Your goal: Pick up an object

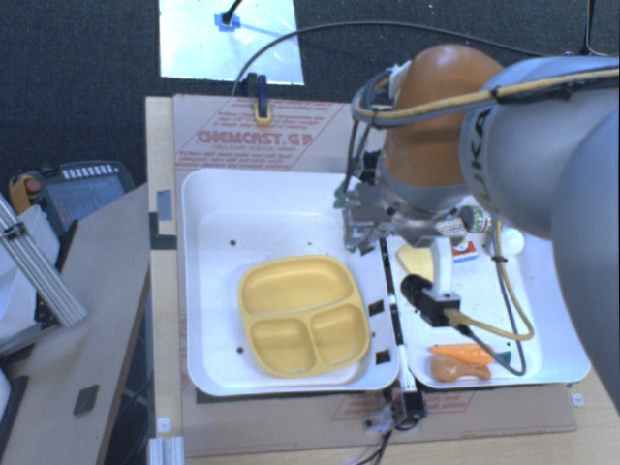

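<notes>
**Yellow tray in the left bin, arm over the divide**

Yellow plastic marks the largest thing on the bench: a divided tray (304, 315) with one long compartment and two smaller ones, lying flat in the near half of the left bin (215, 223). It rests toward that bin's right side, close to the wall shared with the right bin (552, 352).

Above that shared wall hangs the grey arm (552, 124), reaching in from the right, its orange band (444, 114) bulging over the wrist. The gripper (365, 229) sits below the band, over the far right corner of the left bin and just past the tray's far edge. Its metal parts are dark and crowded together, so whether it is wide, narrow or holding anything cannot be told.

In the right bin, an orange carrot-shaped toy (463, 354) lies near the front, with a tan lump (455, 369) touching it on the near side. A pale yellow piece (418, 260) lies further back, partly hidden by the wrist, and a small white round thing (510, 242) sits beside the arm. A black block (427, 299) on a cable (515, 310) hangs over this bin.

Both bins stand on a brown cardboard sheet (291, 129) printed with red letters.
</notes>
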Controlling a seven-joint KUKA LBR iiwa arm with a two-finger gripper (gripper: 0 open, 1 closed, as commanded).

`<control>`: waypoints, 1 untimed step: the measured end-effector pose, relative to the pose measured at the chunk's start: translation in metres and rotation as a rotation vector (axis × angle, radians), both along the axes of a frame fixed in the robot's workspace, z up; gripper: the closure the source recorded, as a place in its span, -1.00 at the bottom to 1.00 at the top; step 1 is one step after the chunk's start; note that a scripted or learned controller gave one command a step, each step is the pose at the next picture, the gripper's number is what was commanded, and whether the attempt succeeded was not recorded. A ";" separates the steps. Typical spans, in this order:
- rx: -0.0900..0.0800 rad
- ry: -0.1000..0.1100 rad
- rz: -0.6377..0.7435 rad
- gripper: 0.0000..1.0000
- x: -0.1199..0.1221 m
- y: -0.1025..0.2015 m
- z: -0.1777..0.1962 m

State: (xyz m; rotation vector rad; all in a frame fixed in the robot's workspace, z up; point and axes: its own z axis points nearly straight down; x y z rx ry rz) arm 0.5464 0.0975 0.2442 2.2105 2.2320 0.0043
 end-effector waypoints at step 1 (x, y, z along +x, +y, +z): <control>-0.001 0.001 -0.006 -1.00 0.000 -0.003 0.000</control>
